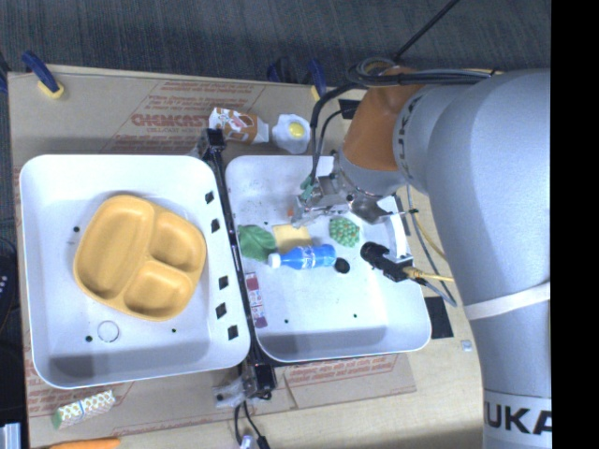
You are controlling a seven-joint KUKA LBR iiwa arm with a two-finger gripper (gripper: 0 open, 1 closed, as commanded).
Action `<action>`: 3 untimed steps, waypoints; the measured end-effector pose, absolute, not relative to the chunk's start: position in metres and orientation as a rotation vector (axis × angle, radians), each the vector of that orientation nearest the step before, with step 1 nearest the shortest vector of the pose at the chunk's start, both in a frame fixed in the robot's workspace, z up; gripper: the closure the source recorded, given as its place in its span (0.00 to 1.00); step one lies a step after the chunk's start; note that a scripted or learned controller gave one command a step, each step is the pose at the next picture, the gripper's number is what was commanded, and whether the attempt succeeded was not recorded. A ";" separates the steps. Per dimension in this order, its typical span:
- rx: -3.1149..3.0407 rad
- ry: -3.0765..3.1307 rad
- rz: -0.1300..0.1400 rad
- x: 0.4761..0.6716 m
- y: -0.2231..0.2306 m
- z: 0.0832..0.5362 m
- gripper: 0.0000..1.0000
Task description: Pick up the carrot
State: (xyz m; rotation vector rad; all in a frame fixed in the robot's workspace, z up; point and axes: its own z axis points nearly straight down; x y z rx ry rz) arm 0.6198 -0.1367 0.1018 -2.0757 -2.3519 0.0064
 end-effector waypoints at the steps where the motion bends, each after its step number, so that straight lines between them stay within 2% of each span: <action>1: -2.226 -2.213 0.004 0.551 -0.051 0.212 1.00; 2: -2.537 -1.843 0.010 0.494 0.046 0.191 1.00; 3: -2.602 -1.756 0.003 0.525 0.021 0.272 1.00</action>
